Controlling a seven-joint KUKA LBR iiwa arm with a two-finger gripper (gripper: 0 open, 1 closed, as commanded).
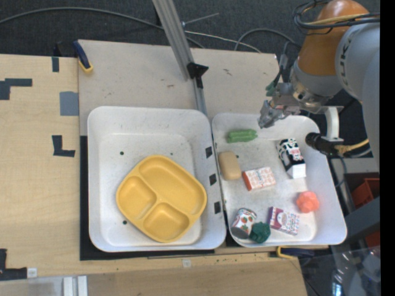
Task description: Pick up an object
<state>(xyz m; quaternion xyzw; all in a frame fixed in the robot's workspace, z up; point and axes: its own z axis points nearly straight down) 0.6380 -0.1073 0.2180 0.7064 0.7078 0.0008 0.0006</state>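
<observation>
I see the gripper (pixel 266 119) over the right bin's (pixel 328 227) top edge, just right of the green pickle-like item (pixel 241 136) lying near that back rim, apart from it. Can't tell its state. Yellow tray (pixel 162 197) sits in the left bin (pixel 102 165).

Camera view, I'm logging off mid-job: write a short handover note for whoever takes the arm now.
Gripper: over the right bin's far edge, carrying nothing that I can see; finger state unclear.
Right bin: green pickle-shaped toy nearest the gripper, tan bar, red-and-white box, black-and-white cow-print carton, orange ball, purple-and-white box, strawberry-print cup.
Left bin: yellow divided tray.
Done: nothing lifted.
Left: descend, grasp one object, lift.
</observation>
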